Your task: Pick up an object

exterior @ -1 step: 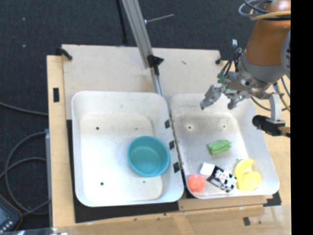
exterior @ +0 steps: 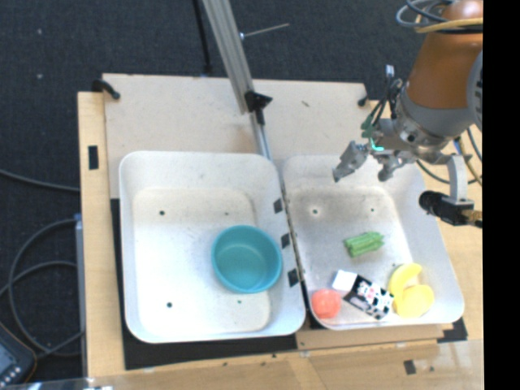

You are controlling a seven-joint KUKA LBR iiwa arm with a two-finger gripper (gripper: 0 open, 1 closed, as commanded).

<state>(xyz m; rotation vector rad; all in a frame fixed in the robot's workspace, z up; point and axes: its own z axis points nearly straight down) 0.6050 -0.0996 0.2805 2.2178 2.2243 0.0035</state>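
One hand spread open, apparently empty, green object well below it.

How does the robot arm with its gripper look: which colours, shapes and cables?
The arm is a thick, rounded body, orange-brown above and grey below. Thin looped cables sit at its top, and more wires run beside the wrist. The gripper is grey metal, with a small green-lit spot on its base.
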